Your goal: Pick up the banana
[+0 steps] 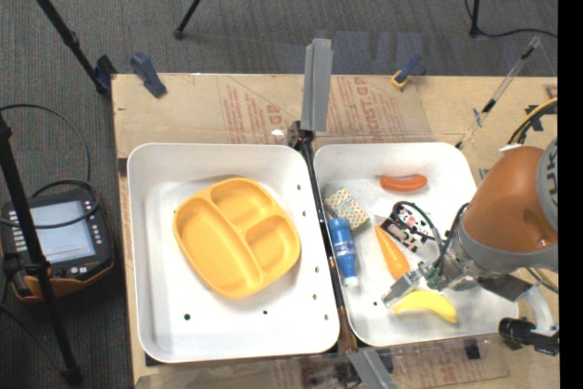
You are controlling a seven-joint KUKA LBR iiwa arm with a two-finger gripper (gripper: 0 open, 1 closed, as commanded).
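Lay near the front edge of the right-hand shallow white bin [455,161]: a small curved yellow banana [425,305], ends drooping toward the near side, back arched toward the far side. Looked like a light plastic toy, judging by its even colour and slight gloss; probably stiff and smooth, so liable to slip or roll under a poor pinch. Best taken across the thick middle of the curve, with the pinch square to its length, since the tapered tips would squirt out. Rested flat on the bin floor, so a hold from above seemed open on both long sides.

Hovered just beside its far-left end: the claw [412,282], metal fingers [398,291] angled down toward the left, touching or nearly touching the fruit. Could not tell how wide the claw stood, nor whether anything sat between its tips. Rose behind it the grey arm with its bulging orange band [510,200].

Stood close on the far side: an orange carrot-shaped toy [392,252], near enough to be nudged. Further left, a blue bottle with white cap [342,247]; beyond, a patterned checkered pouch [347,207], a black printed packet [410,223], and an orange-red sausage-shaped toy [404,182].

Held in the left white bin [146,196]: a yellow divided plate [237,235], well apart, all on the cardboard-topped bench [209,109].
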